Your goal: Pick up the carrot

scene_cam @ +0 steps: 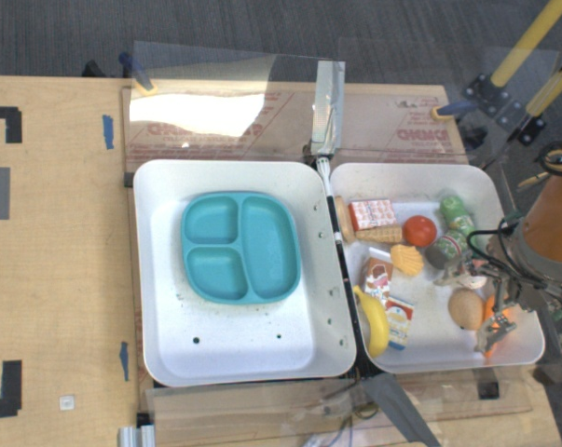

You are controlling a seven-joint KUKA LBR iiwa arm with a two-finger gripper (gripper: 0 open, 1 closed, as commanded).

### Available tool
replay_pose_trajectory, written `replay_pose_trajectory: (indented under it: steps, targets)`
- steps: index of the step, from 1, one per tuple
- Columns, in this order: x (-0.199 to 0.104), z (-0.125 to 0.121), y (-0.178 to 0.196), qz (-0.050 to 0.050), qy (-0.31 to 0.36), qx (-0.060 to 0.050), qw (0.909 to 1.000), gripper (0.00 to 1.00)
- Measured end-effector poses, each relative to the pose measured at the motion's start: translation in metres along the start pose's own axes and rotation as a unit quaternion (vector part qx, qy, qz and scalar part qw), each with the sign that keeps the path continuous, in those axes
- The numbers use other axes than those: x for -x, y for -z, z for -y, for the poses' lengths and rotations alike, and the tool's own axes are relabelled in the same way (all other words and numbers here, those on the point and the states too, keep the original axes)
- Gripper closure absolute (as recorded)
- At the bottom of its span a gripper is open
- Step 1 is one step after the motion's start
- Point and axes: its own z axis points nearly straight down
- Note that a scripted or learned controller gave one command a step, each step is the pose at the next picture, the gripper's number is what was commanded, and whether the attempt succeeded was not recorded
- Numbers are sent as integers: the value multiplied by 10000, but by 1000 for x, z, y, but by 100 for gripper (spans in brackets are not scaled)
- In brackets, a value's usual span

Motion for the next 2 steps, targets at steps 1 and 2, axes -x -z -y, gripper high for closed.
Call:
replay_pose_trajectory:
  steps: [1, 2]
  targets:
    - [0, -17, -12, -73, -84, 23, 9999, 0]
    - [-1, -12, -13, -65, 47, 30, 10000, 0]
